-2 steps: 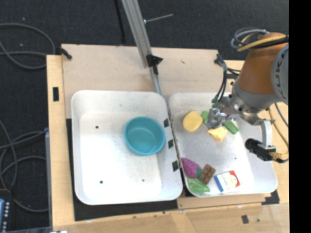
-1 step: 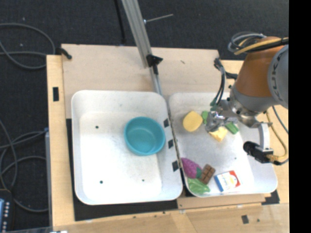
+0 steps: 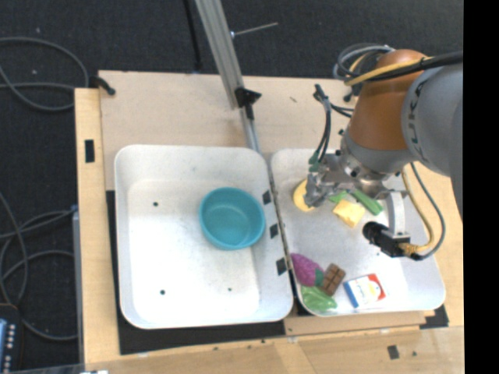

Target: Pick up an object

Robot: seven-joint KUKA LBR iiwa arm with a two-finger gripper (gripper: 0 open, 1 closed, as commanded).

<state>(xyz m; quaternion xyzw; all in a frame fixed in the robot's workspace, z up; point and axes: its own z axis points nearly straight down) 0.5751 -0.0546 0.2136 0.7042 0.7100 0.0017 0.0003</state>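
Note:
My gripper [image 3: 316, 193] hangs low over the upper left part of the right bin [image 3: 417, 287], under the grey arm with its orange band. Its tip sits right at a round yellow object [image 3: 301, 199], touching or just above it. A yellow block [image 3: 348, 214] and a green piece [image 3: 366, 202] lie just to the right of the gripper, partly under the wrist. Near the bin's front lie a purple object [image 3: 306, 269], a brown chocolate bar [image 3: 334, 278], a green object [image 3: 319, 298] and a small white, red and blue carton [image 3: 365, 290].
The left bin [image 3: 156, 170] holds a blue bowl [image 3: 231, 217]. A slanted metal pole [image 3: 222, 45] rises behind the bins. Cables and a black fitting [image 3: 386, 240] hang off the wrist over the right bin.

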